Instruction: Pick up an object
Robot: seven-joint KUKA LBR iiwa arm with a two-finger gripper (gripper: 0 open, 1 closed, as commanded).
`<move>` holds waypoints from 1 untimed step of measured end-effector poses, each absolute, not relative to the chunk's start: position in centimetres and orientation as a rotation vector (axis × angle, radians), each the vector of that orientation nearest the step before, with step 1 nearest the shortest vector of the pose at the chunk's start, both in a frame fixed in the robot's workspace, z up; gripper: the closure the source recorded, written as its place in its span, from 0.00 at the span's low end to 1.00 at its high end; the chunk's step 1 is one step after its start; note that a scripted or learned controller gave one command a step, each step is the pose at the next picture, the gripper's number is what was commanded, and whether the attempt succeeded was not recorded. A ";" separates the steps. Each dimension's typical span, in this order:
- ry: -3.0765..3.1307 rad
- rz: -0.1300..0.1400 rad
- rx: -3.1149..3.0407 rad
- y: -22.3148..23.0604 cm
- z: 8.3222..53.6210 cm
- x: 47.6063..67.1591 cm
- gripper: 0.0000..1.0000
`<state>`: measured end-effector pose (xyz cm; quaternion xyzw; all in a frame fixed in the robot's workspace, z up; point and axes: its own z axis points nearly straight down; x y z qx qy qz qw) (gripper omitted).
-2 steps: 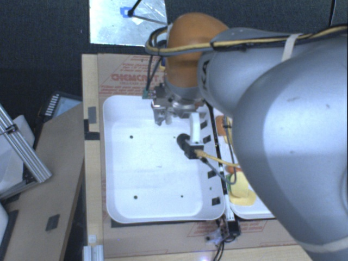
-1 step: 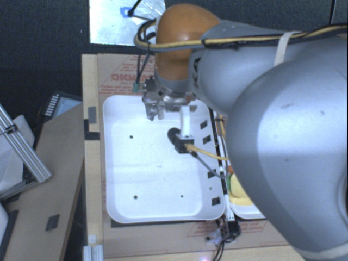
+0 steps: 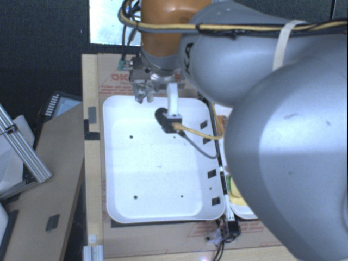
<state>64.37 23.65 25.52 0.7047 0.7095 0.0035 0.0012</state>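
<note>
A: Where was the gripper?
B: At the far edge of the left bin, low, near the rim. Wide or narrow, couldn't tell. Too small and shadowed.
A: Carrying anything?
B: No object seen at it.
A: Target?
B: Only candidate was a yellow-green item in the right bin. It peeked out from under the arm, just beside the divider between the bins. Mostly hidden, shape unclear. Well apart from the gripper.
A: Left bin floor?
B: White plastic with small dark dots.
A: Step in hand?
B: My read: the approach, with the pick hardly begun.
A: How to do it well?
B: Judgement only. Cross to the right bin, centre over the item, and open wider than it. Descend straight and close across its narrower side. It sat close to the divider, so clipping that wall or getting a glancing grip looked the main risk. Lift only once closed fully.
</note>
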 end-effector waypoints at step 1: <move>2.225 -0.012 2.225 23.4 14.0 60.8 1.00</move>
